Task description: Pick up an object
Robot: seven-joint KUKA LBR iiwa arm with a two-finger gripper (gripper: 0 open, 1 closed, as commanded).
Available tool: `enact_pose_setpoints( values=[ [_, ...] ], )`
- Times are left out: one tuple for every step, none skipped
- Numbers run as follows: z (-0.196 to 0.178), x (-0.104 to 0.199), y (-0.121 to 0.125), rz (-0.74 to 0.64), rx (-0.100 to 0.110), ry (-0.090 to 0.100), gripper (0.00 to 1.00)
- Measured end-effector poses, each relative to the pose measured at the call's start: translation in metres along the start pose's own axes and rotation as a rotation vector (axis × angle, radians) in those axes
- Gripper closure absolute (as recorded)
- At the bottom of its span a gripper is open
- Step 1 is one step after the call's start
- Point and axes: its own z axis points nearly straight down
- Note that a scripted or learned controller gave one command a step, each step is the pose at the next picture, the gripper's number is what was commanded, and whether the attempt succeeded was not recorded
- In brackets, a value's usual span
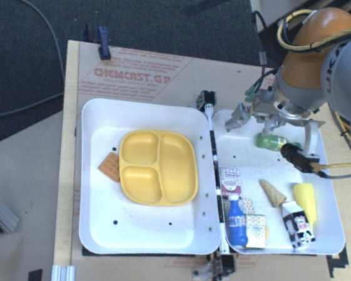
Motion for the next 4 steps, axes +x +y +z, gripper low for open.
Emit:
enact_pose_setpoints(
  values=[
    [0.091,-0.063,0.020,-0.001,-0.009,-0.001,0.00],
    [0.106,-0.093,0.028,0.000,-0.002,-0.001,0.00],
    [0.107,-0.129,-0.036,0.002,0.002,0.000,0.00],
    [0.107,-0.049,-0.083,0.001,0.002,0.002,0.00]
  ],
)
